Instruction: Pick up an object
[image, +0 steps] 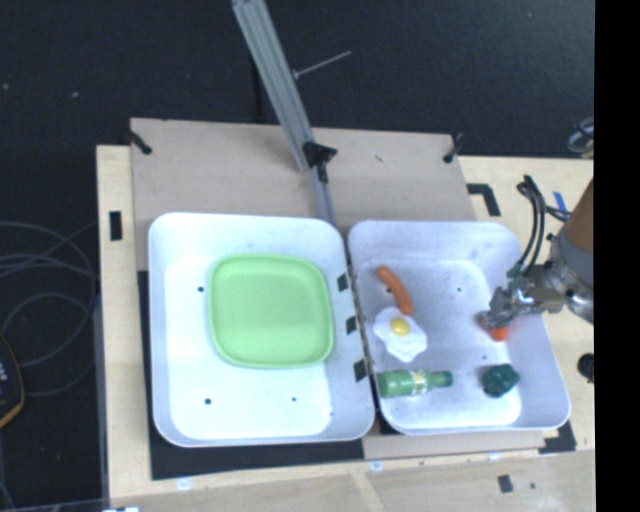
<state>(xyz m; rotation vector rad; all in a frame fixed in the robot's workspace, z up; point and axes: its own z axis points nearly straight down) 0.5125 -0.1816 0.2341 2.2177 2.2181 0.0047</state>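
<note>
Right bin (440, 250): the claw (497, 322) hovers over a small red-orange object (499, 332); its grip cannot be told. An orange sausage (396, 288) lies diagonally, upper-left to lower-right.

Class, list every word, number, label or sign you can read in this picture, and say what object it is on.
None can be read. The green bottle carries a pale band that may be a label, too small and blurred to read. The green plate, fried egg, sausage and white bins show no lettering.
</note>
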